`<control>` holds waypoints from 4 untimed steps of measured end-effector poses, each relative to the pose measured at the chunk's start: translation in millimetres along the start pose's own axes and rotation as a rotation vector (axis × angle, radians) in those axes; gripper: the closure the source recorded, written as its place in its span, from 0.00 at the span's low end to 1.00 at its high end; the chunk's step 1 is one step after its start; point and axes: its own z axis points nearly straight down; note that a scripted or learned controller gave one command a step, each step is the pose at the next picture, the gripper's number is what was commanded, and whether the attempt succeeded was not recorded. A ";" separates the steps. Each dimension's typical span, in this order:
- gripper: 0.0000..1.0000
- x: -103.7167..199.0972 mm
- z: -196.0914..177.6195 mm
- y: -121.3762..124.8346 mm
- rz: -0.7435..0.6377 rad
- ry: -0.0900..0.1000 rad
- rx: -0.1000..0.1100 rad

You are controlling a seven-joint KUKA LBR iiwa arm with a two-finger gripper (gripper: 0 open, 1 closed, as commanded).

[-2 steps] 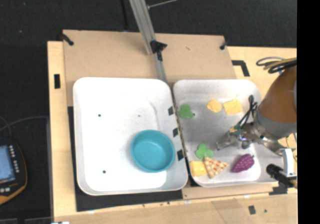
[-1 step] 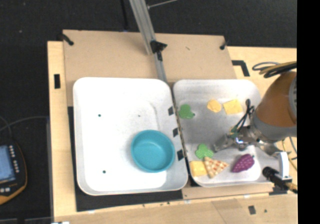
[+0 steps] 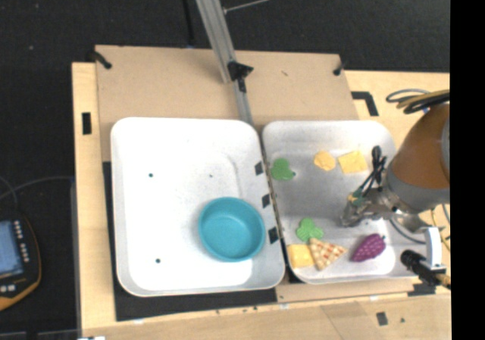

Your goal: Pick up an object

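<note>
Because the arm (image 3: 424, 160) comes in from three o'clock and is cut off by the frame edge, little more than its orange band and grey wrist can be seen, and that bulk covers part of the right bin (image 3: 303, 138). The gripper (image 3: 355, 213) sits low over the bin floor, dark and small, and whether its jaws are apart or together cannot be told; nothing is visibly held between them.

Around it lie the toys: a purple grape bunch (image 3: 369, 247) at five o'clock from the gripper, a pizza slice (image 3: 326, 253) and a yellow block (image 3: 300, 256) toward seven o'clock, a green piece (image 3: 308, 229) at eight o'clock, two yellow pieces (image 3: 339, 161) near twelve o'clock, and a green leaf shape (image 3: 283, 170) at ten o'clock.

The left bin (image 3: 151, 149) holds a blue bowl (image 3: 231, 228). Both bins rest on a tan board (image 3: 182, 81) over black floor. A grey metal pole (image 3: 216, 24) slants toward twelve o'clock.
</note>
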 end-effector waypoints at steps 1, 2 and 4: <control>1.00 -2.5 -64.2 2.5 -0.008 -0.002 -0.003; 1.00 -6.7 -127.1 10.2 -0.009 -0.002 -0.004; 1.00 49.2 -140.3 37.4 -0.013 0.002 0.002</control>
